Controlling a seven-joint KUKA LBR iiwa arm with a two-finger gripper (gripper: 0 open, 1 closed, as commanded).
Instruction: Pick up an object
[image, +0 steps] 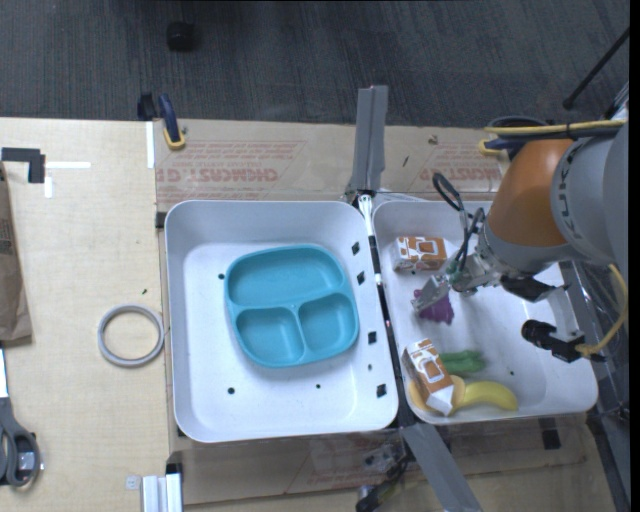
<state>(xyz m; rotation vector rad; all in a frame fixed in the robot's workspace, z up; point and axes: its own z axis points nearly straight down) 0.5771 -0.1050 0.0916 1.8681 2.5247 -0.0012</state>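
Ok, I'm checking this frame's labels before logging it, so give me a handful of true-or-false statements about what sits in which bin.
1. The blue divided tray lies in the left bin. True.
2. The banana lies in the left bin. False: it lies near the front of the right bin.
3. The gripper is over the right bin, beside a purple object. True.
4. The grey ring lies inside the tray. False: it lies on the bench, left of both bins.
5. A green object lies just behind the banana. True.
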